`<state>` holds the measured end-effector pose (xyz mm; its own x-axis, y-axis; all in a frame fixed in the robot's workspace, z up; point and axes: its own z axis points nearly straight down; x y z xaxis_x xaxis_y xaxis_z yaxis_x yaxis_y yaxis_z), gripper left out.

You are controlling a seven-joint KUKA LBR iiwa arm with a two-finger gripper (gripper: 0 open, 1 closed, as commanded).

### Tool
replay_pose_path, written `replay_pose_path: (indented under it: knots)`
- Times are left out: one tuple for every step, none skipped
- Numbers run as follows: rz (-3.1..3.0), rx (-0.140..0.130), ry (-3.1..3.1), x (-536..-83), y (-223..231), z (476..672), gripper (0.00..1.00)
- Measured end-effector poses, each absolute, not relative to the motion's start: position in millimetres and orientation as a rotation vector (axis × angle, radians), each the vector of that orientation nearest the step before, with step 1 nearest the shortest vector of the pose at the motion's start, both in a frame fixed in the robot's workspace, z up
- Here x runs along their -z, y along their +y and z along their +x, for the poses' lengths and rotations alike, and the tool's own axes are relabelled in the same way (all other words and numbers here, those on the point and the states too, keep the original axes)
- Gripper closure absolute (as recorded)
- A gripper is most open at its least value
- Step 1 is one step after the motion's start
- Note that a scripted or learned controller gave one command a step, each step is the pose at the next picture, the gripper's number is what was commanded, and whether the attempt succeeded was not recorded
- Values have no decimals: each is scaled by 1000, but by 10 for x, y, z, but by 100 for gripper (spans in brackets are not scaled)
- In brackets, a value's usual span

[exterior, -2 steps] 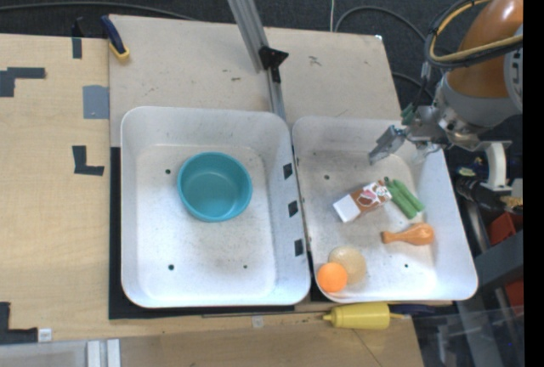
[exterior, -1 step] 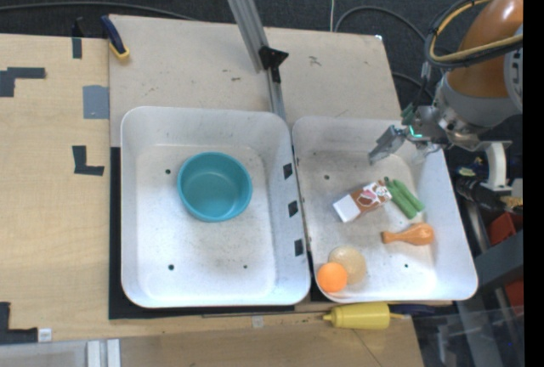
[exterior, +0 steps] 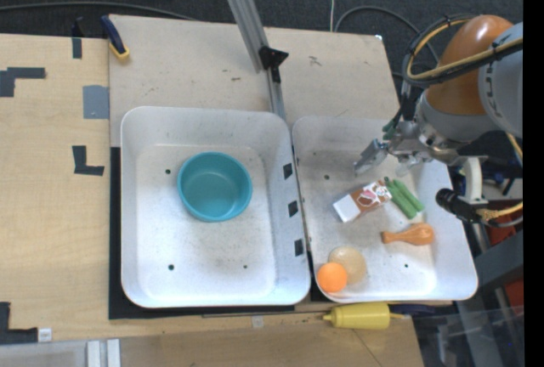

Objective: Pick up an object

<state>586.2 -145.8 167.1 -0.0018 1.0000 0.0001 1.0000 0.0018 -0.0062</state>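
My claw [exterior: 376,155] hangs over the upper part of the right bin [exterior: 316,187], fingers spread, pinching nothing. Below it lies a green marker [exterior: 403,197], long axis running from upper left to lower right, touching a small brown-and-white packet [exterior: 362,200]. An orange gourd-shaped toy [exterior: 410,234] lies near the marker, its narrow end pointing left. An orange ball [exterior: 332,278] sits at the lower left corner. The left bin [exterior: 144,272] holds a teal bowl [exterior: 214,186].
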Motion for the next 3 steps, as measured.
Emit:
replay_pose_path:
  knots:
    - [-2215, -8, -2220, -1042, -1417, 5900, 0]
    - [-2223, -2, -2227, -903, -1423, 5911, 0]
    - [-2220, -1, -2227, -1004, -1415, 5911, 100]
